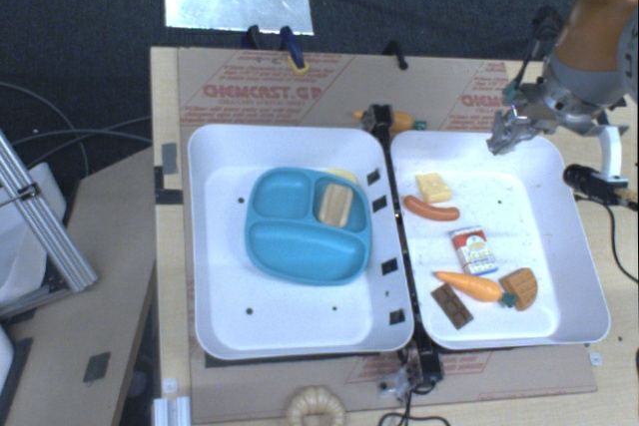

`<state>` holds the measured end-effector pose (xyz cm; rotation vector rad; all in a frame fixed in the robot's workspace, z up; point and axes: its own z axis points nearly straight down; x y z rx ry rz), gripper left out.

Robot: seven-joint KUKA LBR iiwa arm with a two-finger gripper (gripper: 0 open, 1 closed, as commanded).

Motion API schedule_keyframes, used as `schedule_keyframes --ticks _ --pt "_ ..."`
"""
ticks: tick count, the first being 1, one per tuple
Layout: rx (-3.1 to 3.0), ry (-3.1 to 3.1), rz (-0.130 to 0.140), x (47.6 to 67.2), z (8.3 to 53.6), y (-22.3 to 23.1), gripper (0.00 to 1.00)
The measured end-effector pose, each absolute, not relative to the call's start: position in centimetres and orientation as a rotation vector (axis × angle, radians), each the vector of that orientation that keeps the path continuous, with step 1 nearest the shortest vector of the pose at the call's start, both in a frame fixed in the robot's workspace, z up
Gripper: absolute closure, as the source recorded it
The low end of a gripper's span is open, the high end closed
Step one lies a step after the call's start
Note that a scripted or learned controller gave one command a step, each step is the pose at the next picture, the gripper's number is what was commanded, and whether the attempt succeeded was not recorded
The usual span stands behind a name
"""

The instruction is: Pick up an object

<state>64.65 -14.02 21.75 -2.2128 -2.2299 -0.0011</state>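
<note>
Yellow cheese wedge point(433, 187) is lying nearest the hand point(502, 137) of all the toy foods in the right bin point(569, 244), so I am taking it as the likeliest thing to be picked up, though the task names none. From the hand it is sitting down and to the left, inside the bin floor, while the hand is hanging over the bin's far edge, close to its upper right corner. They are apart, not touching. The wedge looks roughly square, with no strong long axis I can make out.

Just below the cheese the sausage point(431, 210) is lying with its long axis running left to right, tilted slightly. Further from the cheese, toward the near rim, the small red and white box point(472, 249) is standing lengthways away from me, and beyond it the carrot point(469, 286), the brown chocolate bar point(451, 305) and a brown cookie-like piece point(520, 287) are clustered together.

Whether the hand's fingers are spread or pressed together I cannot tell; they are dark and small against the bin rim. Nothing is showing between them.

Left of the cheese, across the divide between the bins, the left bin point(220, 214) is carrying a blue sectioned plate point(300, 249) with a slice of bread point(334, 205) in one compartment. Both bins are resting on the table point(200, 85).
</note>
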Motion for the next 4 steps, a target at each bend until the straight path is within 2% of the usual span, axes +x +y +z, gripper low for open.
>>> schedule_keyframes --ticks 1,3,4 --pt "-2.211 -2.232 -0.004 63.3 22.9 -9.4 1.00" --pt "-2.211 -2.229 0.000 58.6 22.3 0.6 1.00" --pt "-2.215 -2.230 -0.003 59.1 21.9 3.1 1.00"
